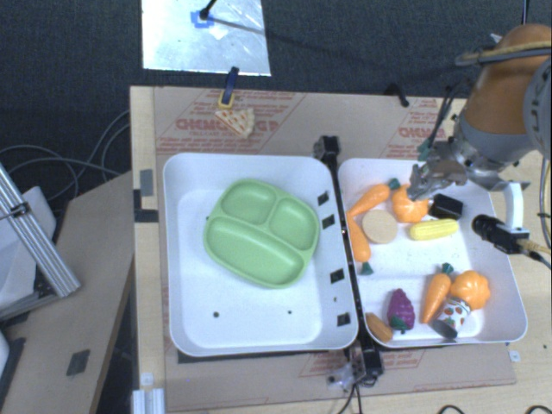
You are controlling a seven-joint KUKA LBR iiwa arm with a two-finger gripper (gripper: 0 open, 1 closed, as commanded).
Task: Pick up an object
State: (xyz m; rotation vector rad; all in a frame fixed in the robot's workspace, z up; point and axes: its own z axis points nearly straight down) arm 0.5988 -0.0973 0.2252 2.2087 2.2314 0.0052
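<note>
**Closing in on the small orange fruit, right bin**

Down low over the far part of the shallow white right bin [516, 317], grey two-finger gripper [420, 186] hanging just above or against the round orange toy fruit [407, 206]; whether touching or a shade apart, hard to say at this slant; whether spread or pinched, cannot tell, tips too small and dark against the clutter.

Crowded target, by the look of it: curved orange toy carrot [369, 200] lying just to its left, flat beige round disc [379, 227] just in front, yellow toy corn cob [433, 229] touching or nearly so at its near right, small black block [446, 205] close by on the right. Best approach, judged from this layout: straight down, centred over the fruit, closing across its width along a line that keeps clear of carrot and corn; off-centre contact on a round, smooth plastic shape likely to squirt it sideways; slow closure, then a vertical lift without dragging neighbours.

Elsewhere in the same bin, well apart from the work: purple toy grape bunch [399, 307], second orange toy carrot with green top [436, 291], and orange toy pumpkin-like fruit [470, 287] near the front edge. In the left white bin [185, 231], green plastic divided plate [261, 231], not involved.

No object seen lifted yet; grasp not confirmed.
</note>
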